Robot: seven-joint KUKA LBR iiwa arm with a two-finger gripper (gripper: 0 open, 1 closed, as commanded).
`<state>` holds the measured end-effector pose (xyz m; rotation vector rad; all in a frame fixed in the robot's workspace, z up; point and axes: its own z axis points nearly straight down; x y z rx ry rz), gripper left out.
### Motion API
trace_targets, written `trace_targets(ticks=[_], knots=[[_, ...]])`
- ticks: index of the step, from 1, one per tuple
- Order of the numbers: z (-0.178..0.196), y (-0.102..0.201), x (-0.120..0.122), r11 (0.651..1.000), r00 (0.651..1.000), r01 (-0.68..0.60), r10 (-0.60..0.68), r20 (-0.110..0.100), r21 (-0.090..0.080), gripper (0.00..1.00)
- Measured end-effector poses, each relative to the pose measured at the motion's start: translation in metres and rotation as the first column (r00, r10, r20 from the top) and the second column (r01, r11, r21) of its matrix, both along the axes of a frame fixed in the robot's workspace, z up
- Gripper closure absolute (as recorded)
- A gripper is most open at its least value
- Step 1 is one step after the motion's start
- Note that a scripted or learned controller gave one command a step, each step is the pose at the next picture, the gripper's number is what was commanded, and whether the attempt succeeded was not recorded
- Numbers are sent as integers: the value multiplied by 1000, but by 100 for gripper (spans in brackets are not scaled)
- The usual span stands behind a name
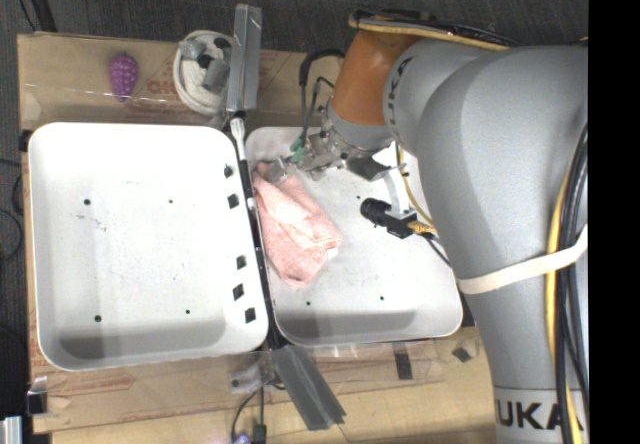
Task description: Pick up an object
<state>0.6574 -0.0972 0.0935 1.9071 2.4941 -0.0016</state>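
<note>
- You are looking down at a slant on two shallow white bins sitting side by side on the surface.
- A crumpled pink cloth (294, 222) is lying in the right bin (400, 317), pressed close against its left wall, probably because it fell there loosely.
- The arm (480, 152) is reaching in from the right, and its gripper (312, 154) is hanging at the cloth's far end, seemingly placed there to take the fabric's edge.
- You cannot tell how the gripper is set; it is too small and cluttered.
- A purple object (123, 75) is resting on the surface beyond the left bin (60, 262).
</note>
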Motion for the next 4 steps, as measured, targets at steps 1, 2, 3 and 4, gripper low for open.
trace_targets(ticks=[1,2,3,4], knots=[[-1,-12,-64,999,999,37,-37,-4,2,0],[99,8,-38,994,994,-110,110,-1,2,0],[-2,-14,-93,995,995,-103,103,-5,3,0],[-1,-14,-32,994,994,-114,114,-2,2,0]])
